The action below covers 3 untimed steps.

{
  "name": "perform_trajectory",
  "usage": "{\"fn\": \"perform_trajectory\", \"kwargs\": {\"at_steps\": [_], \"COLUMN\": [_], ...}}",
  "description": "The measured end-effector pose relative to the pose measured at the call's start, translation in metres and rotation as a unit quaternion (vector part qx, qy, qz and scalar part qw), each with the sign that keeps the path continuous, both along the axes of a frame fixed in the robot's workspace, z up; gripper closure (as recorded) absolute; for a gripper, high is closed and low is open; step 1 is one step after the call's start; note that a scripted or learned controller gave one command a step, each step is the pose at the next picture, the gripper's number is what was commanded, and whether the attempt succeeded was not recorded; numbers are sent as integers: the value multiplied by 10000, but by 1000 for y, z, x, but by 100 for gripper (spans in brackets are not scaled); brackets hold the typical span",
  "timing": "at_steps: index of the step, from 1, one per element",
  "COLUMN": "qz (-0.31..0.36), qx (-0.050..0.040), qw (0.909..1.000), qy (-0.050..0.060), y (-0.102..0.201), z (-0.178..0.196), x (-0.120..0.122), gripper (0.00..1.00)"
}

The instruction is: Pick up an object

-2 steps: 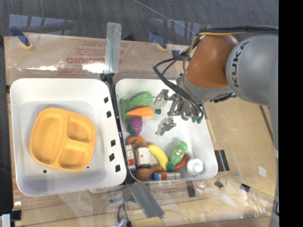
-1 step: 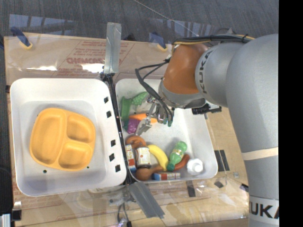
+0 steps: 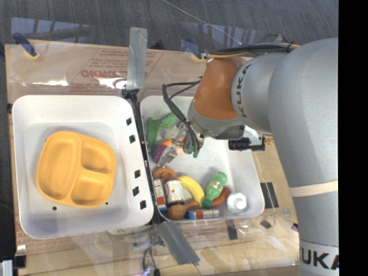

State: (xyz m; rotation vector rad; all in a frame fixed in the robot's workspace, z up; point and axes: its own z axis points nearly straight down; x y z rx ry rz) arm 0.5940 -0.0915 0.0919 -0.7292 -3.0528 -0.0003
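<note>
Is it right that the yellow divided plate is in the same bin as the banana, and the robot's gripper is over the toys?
Not quite. The camera view shows the yellow divided plate alone in the left bin. The banana lies in the right bin with the other toys, and the gripper is over that bin.

You're looking at toy foods lying jumbled in the right bin (image 3: pixel 248 164): a yellow banana (image 3: pixel 192 189), a green bottle (image 3: pixel 214 187) tilting beside it, a small can (image 3: pixel 175 192).
</note>
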Motion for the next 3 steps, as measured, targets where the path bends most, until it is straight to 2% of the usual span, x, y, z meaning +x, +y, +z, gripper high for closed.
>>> {"fn": "perform_trajectory", "kwargs": {"at_steps": [1,2,3], "qz": [-1097,-1889,-1842], "qx": [-8,-8,-9], "qw": [9940,9820,9829], "qy": [-25,-30,-61], "y": [-2,-6,-4], "z": [1,1,14], "x": [12,24,26], "gripper": [0,0,100]}}
